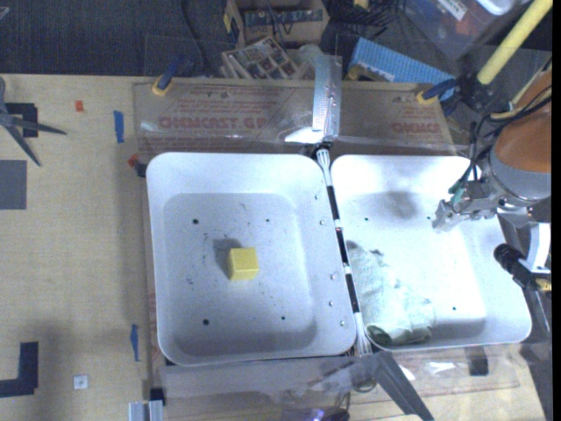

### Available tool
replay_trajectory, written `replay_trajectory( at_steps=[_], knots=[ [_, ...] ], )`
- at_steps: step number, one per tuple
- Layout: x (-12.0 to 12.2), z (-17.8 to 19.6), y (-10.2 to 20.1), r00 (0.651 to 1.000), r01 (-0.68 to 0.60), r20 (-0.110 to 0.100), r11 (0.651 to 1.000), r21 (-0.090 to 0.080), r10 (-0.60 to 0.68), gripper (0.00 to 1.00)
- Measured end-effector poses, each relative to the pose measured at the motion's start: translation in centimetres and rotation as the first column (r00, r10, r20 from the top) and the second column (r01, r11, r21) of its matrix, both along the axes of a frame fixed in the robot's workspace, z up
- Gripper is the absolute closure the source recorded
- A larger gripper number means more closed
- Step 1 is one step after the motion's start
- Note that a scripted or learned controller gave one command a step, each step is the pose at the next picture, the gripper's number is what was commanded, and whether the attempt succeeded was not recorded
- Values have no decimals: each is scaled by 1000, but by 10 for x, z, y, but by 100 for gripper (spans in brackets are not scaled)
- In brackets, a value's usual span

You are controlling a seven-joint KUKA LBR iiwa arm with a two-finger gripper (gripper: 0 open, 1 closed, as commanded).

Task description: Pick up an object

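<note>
A small yellow block (pixel 244 263) lies near the middle of the left bin (pixel 175 200). A crumpled white and greenish cloth (pixel 390 298) rests along the left and front side of the right bin (pixel 412 178). My gripper (pixel 449 210) hangs over the right part of the right bin, above bare white floor, to the upper right of the cloth and well apart from it. I see nothing held in it. The arm with its orange band (pixel 526 147) comes in from the right edge.
A metal divider strip (pixel 337 235) runs between the two bins. Clear plastic sheeting and clamps (pixel 237 117) line the back of the bins. Cables and boxes (pixel 272 16) sit behind the bench. The tan bench top (pixel 70 235) spreads to the left.
</note>
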State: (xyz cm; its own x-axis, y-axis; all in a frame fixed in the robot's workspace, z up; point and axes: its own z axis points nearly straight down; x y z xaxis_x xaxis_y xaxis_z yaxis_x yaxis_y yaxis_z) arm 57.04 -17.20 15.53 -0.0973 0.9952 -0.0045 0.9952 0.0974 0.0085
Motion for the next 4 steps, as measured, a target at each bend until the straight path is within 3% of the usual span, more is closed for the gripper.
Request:
replay_trajectory(
  at_steps=[1, 2, 3, 4],
  knots=[
    [-11, -5, 3, 919, 393, -7, 919, 3, -393, 100],
    [-61, -19, 31, 737, 676, -15, 737, 3, -676, 100],
    [-55, 27, 16, 107, 994, -10, 107, 0, -994, 100],
    [-92, -56, 45, 126, 992, -12, 126, 0, -992, 100]
  ],
)
